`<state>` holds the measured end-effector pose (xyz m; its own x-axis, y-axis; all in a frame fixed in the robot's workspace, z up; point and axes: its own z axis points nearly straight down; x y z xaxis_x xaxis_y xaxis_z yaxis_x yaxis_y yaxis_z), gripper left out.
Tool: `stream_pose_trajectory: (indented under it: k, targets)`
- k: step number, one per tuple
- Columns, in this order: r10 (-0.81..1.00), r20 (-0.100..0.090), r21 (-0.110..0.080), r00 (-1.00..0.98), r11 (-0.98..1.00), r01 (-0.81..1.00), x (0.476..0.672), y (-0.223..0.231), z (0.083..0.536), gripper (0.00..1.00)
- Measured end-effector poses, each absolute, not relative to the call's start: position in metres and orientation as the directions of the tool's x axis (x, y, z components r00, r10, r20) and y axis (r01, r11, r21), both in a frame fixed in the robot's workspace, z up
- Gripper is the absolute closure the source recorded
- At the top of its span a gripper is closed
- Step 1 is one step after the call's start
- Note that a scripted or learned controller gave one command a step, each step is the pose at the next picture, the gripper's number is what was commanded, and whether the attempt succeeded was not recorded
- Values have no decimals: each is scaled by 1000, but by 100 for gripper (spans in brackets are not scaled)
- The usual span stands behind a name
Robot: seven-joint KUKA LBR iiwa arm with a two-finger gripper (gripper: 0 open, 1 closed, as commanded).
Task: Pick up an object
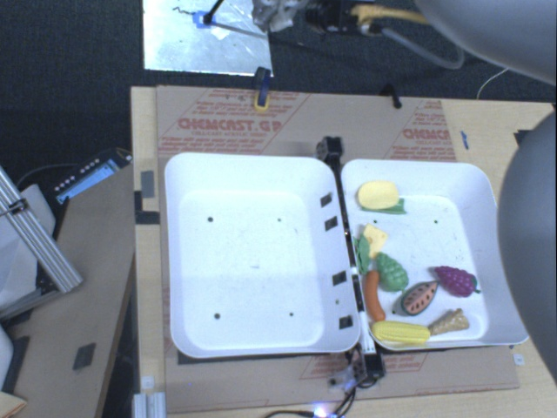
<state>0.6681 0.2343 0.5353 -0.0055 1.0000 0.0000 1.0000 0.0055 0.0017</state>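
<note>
I see the gripper (277, 7) at 12 o'clock, above the table (287, 111); jaws state indeterminate. Toy foods, including a corn cob (400, 331), occupy the right bin (474, 181)

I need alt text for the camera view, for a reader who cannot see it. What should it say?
Two shallow white bins sit side by side on a bench; the right bin holds toy foods: a yellow lemon, purple grapes, an orange carrot and a corn cob. The left bin lies beside it. The gripper hangs high above, beyond the bins.
</note>
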Motion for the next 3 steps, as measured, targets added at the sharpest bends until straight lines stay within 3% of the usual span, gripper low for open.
stream_pose_trajectory:
  k: [3]
  targets:
    - [1000, 0, 2, -5, 5, 1000, 668, 234, 535, 100]
